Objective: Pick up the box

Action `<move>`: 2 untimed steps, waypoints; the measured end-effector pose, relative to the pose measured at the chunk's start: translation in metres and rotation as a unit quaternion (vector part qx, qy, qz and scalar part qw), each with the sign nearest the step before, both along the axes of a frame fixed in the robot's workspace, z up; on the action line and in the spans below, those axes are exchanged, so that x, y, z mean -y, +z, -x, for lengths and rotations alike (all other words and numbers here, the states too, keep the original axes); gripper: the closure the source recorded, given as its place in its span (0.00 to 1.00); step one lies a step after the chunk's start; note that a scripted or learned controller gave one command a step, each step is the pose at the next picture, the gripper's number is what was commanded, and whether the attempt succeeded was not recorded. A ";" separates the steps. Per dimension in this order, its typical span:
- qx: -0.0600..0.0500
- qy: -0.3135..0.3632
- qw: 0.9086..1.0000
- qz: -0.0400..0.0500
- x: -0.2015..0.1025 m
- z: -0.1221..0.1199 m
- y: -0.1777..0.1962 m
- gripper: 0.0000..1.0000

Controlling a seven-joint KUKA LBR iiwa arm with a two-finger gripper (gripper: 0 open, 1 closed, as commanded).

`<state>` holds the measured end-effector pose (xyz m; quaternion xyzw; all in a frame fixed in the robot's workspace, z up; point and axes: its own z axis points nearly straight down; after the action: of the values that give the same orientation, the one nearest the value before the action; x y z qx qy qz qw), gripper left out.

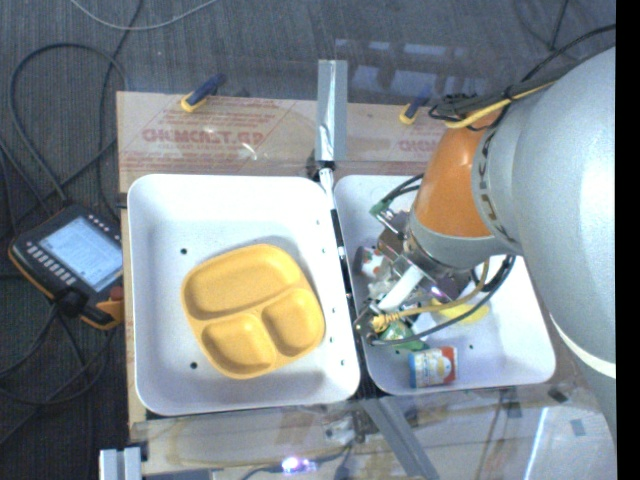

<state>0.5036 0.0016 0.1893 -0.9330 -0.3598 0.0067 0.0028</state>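
While the arm [520, 188] hangs low over the right bin [520, 358], its tool [392, 293] sits at nine o'clock there. The box [432, 366] lies at six o'clock. A yellow tray [253, 310] fills the left bin [160, 228].

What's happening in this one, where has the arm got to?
The arm is bent low over the right bin, its gripper down among cluttered items near the bin's left wall. A small box lies on the bin floor just below the gripper, not between the fingers. The left bin holds a yellow divided tray, untouched.
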 end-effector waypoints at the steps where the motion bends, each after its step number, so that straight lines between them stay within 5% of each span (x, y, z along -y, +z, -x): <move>1: -0.003 0.000 1.000 0.000 0.000 0.001 0.007 1.00; 2: -0.006 0.000 1.000 0.000 0.000 0.002 0.015 1.00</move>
<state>0.5016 0.0011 0.2041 -0.9331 -0.3594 0.0126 0.0053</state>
